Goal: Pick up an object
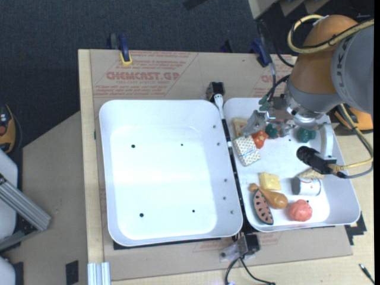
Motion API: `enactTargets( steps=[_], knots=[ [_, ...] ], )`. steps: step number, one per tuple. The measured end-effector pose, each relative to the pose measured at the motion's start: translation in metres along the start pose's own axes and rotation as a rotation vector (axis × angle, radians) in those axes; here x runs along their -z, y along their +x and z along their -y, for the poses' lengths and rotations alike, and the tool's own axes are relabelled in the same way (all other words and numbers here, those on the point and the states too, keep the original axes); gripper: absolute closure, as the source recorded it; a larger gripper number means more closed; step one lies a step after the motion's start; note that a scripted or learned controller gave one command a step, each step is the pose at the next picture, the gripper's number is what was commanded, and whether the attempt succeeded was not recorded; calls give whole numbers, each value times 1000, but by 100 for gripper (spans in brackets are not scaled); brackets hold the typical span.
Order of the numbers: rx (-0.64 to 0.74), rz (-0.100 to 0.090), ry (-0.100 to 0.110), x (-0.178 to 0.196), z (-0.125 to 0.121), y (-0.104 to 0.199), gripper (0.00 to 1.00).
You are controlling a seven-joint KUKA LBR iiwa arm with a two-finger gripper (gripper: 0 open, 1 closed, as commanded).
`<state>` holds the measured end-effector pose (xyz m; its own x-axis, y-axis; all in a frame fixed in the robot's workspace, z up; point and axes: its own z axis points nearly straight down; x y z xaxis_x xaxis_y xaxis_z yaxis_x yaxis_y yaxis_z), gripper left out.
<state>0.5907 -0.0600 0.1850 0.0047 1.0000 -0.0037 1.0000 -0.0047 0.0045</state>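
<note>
Objects crowd right bin [350,203]; gripper [259,125] hangs by small red piece [259,139], finger state unclear. Descend straight, centre on it, avoid patterned block [246,150].

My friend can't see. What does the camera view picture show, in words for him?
A grey and orange robot arm reaches over the right bin, its gripper low near a small red toy and a patterned box. Further forward lie a watermelon slice and a red ball. The left bin sits beside it.

Dark blue carpet [89,16] surrounds a brown cardboard-topped bench [172,70] held by blue clamps [123,47]
</note>
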Motion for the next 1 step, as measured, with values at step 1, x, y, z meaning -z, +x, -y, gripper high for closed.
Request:
enactTargets(
  steps=[1],
  knots=[
    [2,-6,10,-88,-12,-38,0]
  ],
)
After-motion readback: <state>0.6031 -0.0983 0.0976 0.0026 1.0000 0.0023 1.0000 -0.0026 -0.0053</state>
